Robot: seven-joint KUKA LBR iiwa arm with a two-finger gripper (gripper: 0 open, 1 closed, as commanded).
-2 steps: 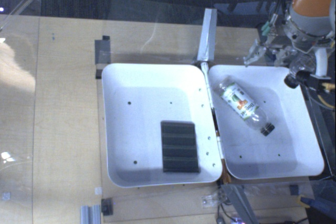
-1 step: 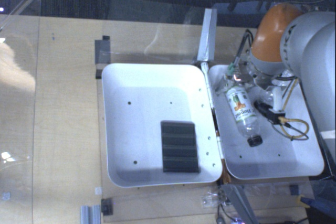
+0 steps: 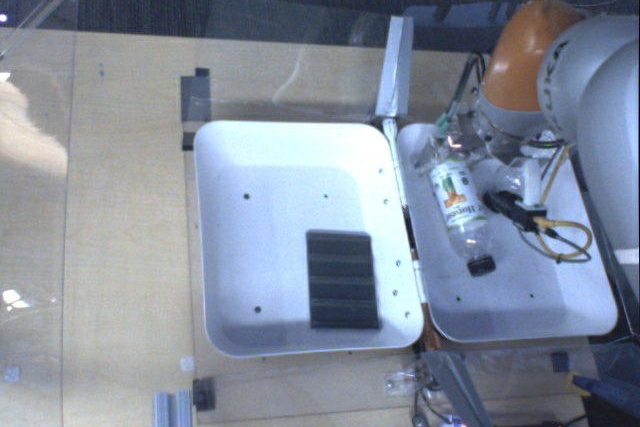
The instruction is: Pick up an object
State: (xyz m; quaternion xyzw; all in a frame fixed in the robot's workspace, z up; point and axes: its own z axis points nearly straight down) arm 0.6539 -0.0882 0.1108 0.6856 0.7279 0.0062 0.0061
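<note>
A clear plastic bottle with a white, green and orange label lies in the right bin, its black cap pointing toward the front edge. My gripper hangs under the orange-banded wrist at the far left corner of that bin, right at the bottle's base end. I cannot tell whether it touches the bottle. A black ribbed rectangular block lies flat in the left bin, near its front right.
The grey arm covers the right side of the right bin. The raised rims of the two bins meet in a narrow gap between them. A metal bar stands behind that gap.
</note>
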